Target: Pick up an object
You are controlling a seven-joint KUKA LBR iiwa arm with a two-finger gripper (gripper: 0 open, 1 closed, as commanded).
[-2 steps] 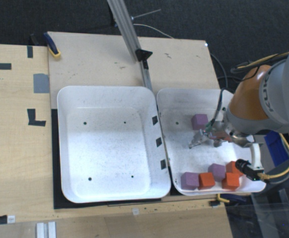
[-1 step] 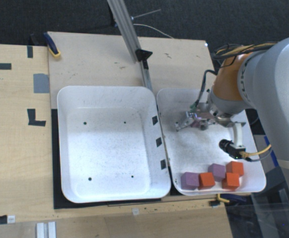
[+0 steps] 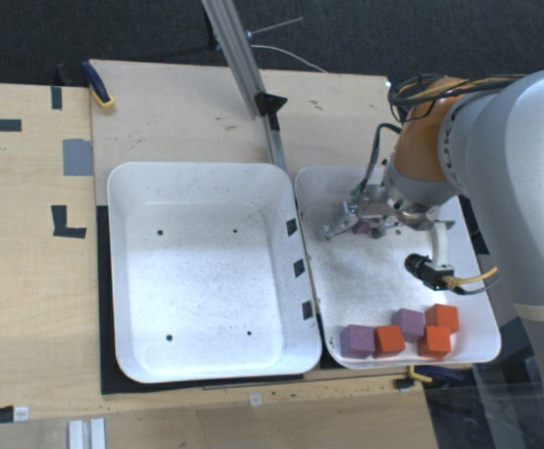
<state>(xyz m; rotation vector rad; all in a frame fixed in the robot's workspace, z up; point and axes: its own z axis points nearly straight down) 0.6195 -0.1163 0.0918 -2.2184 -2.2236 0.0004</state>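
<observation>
On the bench, the right bin (image 3: 342, 251) holds five blocks: two purple, three orange; pincer (image 3: 347, 223) state unclear

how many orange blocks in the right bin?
3, all at the near edge of the right bin: one orange block between two purple blocks, one farther right, one in front of it. None looks hidden.

I see a metal pole (image 3: 239, 50) slanting over the bench's (image 3: 188, 110) far edge, a blue-yellow clamp (image 3: 97, 84) at its far-left corner.
</observation>
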